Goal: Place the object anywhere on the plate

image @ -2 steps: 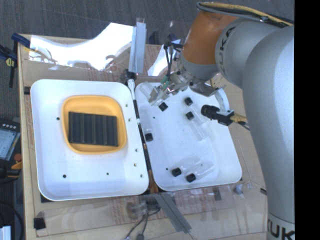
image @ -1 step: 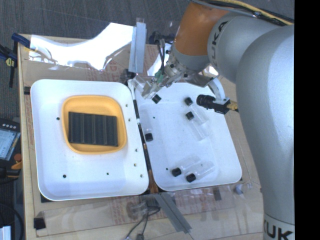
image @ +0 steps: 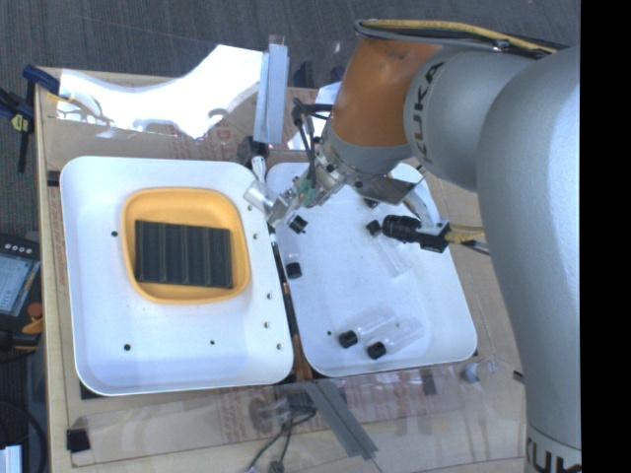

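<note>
As bins sit abreast | bench [image: 148, 432] wooden | floor [image: 148, 18] dark carpet

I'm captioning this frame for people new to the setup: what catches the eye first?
The big grey arm with its orange band fills the right side, reaching over the right bin. Next comes the yellow plate with a dark ridged centre, sitting in the left bin. Small clear, black-capped objects lie near the right bin's front.

One camera looks down at a slant from above my bench [image: 59, 432], near enough that both white bins [image: 177, 363] nearly span it. My arm [image: 493, 116] enters from its right.
</note>
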You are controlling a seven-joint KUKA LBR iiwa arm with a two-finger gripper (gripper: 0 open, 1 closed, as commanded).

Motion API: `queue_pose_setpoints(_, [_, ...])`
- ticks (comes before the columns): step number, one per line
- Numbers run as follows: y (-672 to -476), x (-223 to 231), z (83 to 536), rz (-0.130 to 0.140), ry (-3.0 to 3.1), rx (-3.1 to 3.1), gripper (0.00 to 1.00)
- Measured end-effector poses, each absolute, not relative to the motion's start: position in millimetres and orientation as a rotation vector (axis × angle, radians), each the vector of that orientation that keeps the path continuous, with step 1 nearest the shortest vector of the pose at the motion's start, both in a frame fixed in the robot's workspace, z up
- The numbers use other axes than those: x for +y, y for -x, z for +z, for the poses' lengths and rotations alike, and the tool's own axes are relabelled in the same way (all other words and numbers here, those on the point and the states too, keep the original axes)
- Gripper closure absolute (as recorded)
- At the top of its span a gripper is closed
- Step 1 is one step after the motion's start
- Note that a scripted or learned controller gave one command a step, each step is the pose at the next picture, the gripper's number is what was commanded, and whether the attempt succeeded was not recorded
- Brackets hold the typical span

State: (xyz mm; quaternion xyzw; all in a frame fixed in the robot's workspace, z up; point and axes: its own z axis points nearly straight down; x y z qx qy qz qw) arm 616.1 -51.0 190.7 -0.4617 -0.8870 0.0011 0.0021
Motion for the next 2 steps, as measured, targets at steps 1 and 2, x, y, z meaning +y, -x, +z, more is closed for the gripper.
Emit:
queue_pose_setpoints(1, [-616.2,-51.0,191.0,0.003,1.449,-2.783,0.00])
queue_pose_setpoints(2, [-602.8,-55.9,191.2,0.002,1.024,-2.965,0.00])
